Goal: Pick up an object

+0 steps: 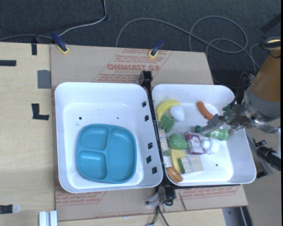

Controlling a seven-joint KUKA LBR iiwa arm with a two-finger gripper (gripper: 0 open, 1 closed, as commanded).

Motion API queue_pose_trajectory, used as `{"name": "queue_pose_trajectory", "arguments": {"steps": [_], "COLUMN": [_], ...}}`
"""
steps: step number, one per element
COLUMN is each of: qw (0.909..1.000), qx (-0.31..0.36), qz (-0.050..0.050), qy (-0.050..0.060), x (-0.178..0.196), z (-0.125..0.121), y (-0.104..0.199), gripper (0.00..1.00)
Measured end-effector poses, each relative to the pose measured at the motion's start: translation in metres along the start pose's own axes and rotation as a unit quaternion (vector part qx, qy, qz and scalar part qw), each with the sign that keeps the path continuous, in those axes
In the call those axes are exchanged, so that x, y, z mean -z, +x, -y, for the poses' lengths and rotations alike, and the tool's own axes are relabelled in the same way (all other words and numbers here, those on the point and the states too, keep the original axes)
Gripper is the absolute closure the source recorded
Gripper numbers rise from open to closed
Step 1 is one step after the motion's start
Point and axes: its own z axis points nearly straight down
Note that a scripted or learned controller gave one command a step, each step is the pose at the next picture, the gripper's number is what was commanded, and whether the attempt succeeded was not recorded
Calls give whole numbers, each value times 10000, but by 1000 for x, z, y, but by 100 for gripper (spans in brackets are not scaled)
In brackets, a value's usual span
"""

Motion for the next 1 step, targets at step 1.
{"name": "queue_pose_trajectory", "arguments": {"steps": [1], "qw": [10000], "qx": [-3], "qz": [-2], "qy": [10], "x": [-102], "z": [-52], "y": [11], "gripper": [0]}}
